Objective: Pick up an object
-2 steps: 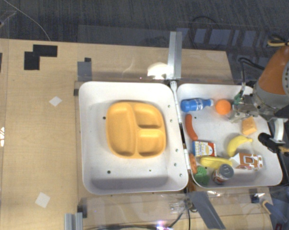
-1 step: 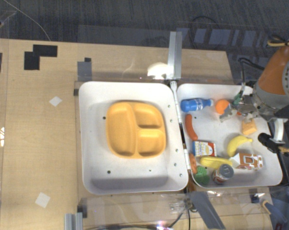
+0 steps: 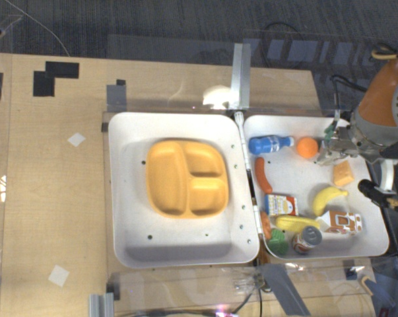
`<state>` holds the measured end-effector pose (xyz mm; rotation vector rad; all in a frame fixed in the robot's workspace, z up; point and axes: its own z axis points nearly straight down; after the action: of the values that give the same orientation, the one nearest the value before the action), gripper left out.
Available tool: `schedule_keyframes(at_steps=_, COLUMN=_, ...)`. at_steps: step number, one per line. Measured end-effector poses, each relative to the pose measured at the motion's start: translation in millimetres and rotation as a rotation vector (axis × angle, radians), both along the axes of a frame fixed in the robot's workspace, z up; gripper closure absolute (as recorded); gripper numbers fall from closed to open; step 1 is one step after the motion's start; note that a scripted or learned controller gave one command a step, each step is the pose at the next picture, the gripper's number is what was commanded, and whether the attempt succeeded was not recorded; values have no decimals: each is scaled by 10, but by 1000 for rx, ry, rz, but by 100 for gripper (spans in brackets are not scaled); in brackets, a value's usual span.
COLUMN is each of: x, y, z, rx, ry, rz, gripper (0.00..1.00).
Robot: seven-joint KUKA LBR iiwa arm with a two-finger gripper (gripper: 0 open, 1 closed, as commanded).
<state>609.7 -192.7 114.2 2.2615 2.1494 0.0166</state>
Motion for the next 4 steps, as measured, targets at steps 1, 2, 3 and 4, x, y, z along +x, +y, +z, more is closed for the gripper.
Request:
schedule_keyframes(at_steps=1, x=361, y=378, z=312, rx=4, ry=15, rz=176, gripper=100)
schedule_keyframes(at_steps=2, x=620, y=601, z=699, rx=4, ry=13, rz=165, gripper=100)
schedule_keyframes(at_steps=3, x=608, y=587, z=680, rx=4, ry=16, rz=164, gripper=0)
schedule_keyframes(at_steps=4, x=-26, y=1186, z=824, rx=9, ry=16, rz=19, gripper=0)
